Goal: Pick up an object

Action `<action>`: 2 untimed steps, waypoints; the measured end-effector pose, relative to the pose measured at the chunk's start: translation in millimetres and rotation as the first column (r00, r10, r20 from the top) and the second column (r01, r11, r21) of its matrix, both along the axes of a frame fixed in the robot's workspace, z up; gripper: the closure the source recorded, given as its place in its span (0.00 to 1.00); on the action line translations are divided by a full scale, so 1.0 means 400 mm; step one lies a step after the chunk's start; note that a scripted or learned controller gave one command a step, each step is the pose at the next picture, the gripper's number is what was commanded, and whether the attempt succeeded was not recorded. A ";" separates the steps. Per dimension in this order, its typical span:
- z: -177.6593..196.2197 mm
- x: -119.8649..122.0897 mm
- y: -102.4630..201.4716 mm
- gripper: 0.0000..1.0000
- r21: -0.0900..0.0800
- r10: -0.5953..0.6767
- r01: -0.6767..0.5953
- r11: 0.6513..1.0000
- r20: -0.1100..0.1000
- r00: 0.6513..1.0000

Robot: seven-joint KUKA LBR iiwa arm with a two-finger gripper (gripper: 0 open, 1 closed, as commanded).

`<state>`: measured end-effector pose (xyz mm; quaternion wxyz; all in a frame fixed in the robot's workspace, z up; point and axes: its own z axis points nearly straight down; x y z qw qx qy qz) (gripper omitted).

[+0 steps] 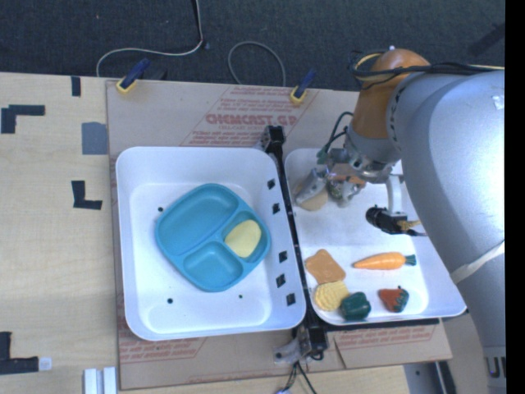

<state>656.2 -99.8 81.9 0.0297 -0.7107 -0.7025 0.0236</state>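
My gripper [320, 189] hangs low over the far left part of the right bin [369, 240], close to the divider between the bins. In the near part of that bin lie an orange flat piece [325, 265], a carrot [381, 261], a yellow ridged round piece [330, 295], a dark green item [355, 305] and a red item [394, 300]. All of them lie nearer the camera than the gripper and apart from it. The gripper's tip is blurred and partly hidden by the wrist.
The left bin [139, 220] holds a blue divided plate [205, 236] with a pale yellow item [244, 237] in its right compartment. The grey arm [459, 154] covers the right bin's far right side. Cables and clamps lie beyond the bins.
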 end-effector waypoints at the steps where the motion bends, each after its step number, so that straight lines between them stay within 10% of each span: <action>1: -0.001 -0.002 0.000 0.00 -0.002 0.000 0.000 1.000 0.004 1.000; 2: -0.001 -0.001 -0.007 0.00 0.003 0.000 0.000 1.000 0.004 1.000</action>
